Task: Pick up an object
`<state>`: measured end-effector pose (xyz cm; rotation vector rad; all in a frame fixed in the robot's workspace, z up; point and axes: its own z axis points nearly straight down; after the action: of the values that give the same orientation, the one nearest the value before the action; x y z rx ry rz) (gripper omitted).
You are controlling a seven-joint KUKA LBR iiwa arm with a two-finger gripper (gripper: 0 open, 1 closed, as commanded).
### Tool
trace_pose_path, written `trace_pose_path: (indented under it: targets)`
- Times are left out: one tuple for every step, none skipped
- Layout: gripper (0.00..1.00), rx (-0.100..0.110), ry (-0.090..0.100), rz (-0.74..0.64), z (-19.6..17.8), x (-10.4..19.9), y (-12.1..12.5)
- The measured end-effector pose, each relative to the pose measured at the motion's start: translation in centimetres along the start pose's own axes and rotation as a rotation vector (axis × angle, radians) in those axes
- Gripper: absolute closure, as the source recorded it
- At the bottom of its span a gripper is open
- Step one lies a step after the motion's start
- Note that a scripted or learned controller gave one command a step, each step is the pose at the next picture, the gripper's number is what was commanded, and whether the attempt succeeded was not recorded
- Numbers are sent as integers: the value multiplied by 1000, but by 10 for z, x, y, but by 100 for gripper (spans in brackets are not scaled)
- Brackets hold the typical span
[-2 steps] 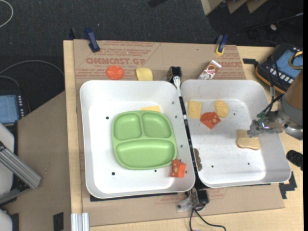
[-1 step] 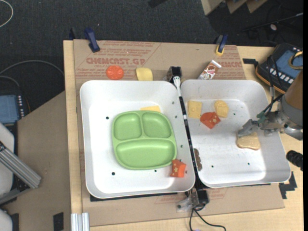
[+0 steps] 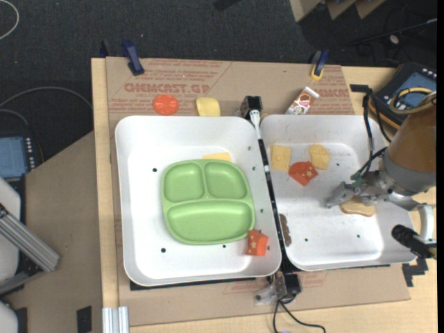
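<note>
Gripper [image 3: 350,196] is seen low in right bin [image 3: 333,255], touching a tan flat piece [image 3: 359,209]; finger state cannot be told. Red piece [image 3: 302,173] lies left, farther back. Green divided plate [image 3: 207,201] is seen in left bin [image 3: 139,241].

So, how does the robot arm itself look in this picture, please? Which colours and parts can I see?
The arm comes in from the right as a thick round body, orange-brown on top with a grey band beneath. Below it sits a grey metal gripper, angular, over the right bin. Thin dark cables run along the wrist.
</note>
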<state>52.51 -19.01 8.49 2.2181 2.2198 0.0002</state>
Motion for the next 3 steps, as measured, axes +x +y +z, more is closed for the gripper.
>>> trace_pose_path:
  targets:
    - [100,-9,-3,1,-15,-1,2]
    - [0,-7,-2,1,-14,-1,2]
    - [0,-14,-6,-2,-114,-31,70]
